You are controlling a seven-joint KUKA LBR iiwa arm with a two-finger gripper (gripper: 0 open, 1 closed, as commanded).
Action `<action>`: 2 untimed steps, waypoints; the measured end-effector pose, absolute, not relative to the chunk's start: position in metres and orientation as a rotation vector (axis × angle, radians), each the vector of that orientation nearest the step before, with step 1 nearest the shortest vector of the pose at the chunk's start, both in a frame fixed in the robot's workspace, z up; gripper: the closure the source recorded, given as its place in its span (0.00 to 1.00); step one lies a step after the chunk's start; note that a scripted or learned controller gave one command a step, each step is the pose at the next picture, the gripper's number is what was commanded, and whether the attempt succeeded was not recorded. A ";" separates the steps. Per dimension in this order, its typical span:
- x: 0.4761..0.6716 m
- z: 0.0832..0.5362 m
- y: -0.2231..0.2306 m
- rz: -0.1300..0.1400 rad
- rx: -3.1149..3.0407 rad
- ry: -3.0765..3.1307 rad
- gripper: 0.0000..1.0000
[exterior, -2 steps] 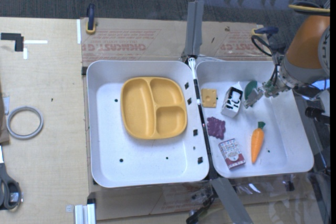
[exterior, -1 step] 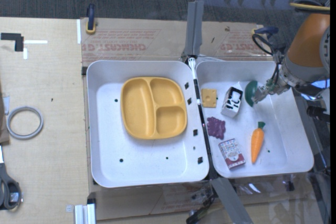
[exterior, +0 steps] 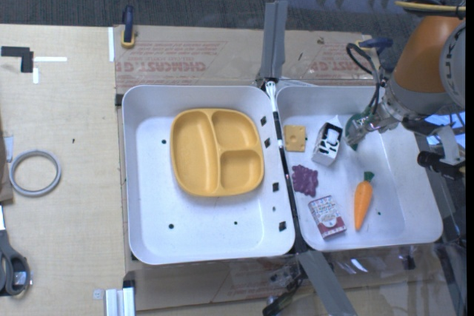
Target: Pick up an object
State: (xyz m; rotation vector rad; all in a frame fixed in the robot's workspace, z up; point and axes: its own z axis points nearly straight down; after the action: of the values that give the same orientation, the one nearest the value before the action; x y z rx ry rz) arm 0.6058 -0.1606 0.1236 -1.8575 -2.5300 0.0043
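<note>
The pale wooden worktop (exterior: 59, 115) fills the scene, with a brown cardboard sheet (exterior: 192, 59) lying across its far side at about twelve o'clock. Two shallow white bins sit side by side on it: the left bin (exterior: 148, 233) in the centre and the right bin (exterior: 415, 218) at three o'clock, their inner walls touching. The grey arm with its orange band (exterior: 426, 48) reaches in from two o'clock and hangs over the far part of the right bin. In the left bin lies a yellow divided plate (exterior: 217, 152), flat, toward the bin's far half, with three compartments. On the worktop at nine o'clock rests a grey ring (exterior: 33, 172), well apart from the bins. In the right bin, going by size, an orange carrot (exterior: 362, 203) with a green top lies toward five o'clock of the bin, a red and white carton (exterior: 326, 217) lies just beside it at the near wall, a black and white box (exterior: 327, 143) stands tilted near the bin's centre, a purple bunch of grapes (exterior: 304, 179) lies between the box and the carton, and a small tan cracker (exterior: 295, 138) sits at the bin's ten o'clock. The pincer (exterior: 357, 131) hovers just at the three o'clock side of the black and white box; I cannot tell how far it is open, nor whether it grips anything.
</note>
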 end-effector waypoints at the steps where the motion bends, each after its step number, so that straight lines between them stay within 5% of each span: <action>1: 0.606 0.123 -0.161 0.005 -1.858 -2.530 0.00; 2: 0.629 0.103 -0.172 -0.003 -1.845 -2.548 0.00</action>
State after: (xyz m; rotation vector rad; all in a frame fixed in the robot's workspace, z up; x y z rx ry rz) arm 0.6289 -0.1724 0.1030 -1.8455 -2.5483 -0.0033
